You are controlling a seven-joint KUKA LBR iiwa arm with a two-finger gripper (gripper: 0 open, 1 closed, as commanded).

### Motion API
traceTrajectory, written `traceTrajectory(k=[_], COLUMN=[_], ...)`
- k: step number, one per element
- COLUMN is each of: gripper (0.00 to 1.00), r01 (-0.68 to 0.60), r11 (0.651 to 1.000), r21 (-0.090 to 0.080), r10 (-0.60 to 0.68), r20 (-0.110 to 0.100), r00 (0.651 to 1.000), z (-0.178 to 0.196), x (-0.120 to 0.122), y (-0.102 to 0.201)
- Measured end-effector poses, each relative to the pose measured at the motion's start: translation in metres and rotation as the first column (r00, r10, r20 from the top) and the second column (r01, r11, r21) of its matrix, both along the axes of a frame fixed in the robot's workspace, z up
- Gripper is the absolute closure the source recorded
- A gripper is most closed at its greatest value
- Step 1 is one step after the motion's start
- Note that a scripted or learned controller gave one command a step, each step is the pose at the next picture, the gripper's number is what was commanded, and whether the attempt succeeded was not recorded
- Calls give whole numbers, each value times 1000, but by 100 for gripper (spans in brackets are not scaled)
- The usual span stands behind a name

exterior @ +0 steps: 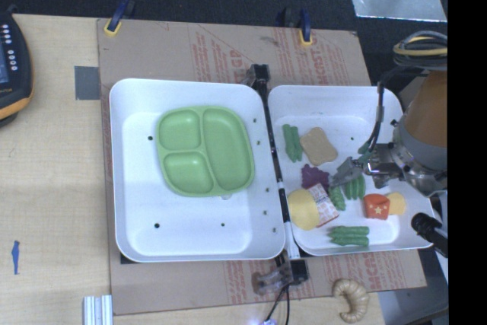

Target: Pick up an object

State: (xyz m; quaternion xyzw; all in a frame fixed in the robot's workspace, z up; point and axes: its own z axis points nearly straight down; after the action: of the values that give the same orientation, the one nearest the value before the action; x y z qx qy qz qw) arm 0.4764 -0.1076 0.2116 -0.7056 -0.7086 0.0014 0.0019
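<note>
1. Camera view: your end effector (351,170) sits low in the right bin (346,101), near its right wall, tips over a green bean pod (337,198); can't tell whether it is apart or together.
2. You've got no object visibly clamped.
3. Right bin, lower half: purple piece (313,176) touching the pod, yellow item with label (310,208) at the left wall, red strawberry-like toy (377,205) just beside a small yellow piece (396,203), green pods (349,236) at the bottom edge.
4. Right bin, upper left: tan bread slice (317,145) next to a long green pod (292,142).
5. Left bin (129,186): green divided plate (205,150), upper centre.
6. Tabletop bottom edge: tan croissant shape (352,297) outside the bins.
</note>
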Motion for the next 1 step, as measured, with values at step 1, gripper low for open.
traceTrajectory(k=[1], gripper=[0], r01=[-5], r11=[1000], r21=[1], r10=[5], r20=[-5], r00=[1000], z=[-108], x=[57], y=[9])
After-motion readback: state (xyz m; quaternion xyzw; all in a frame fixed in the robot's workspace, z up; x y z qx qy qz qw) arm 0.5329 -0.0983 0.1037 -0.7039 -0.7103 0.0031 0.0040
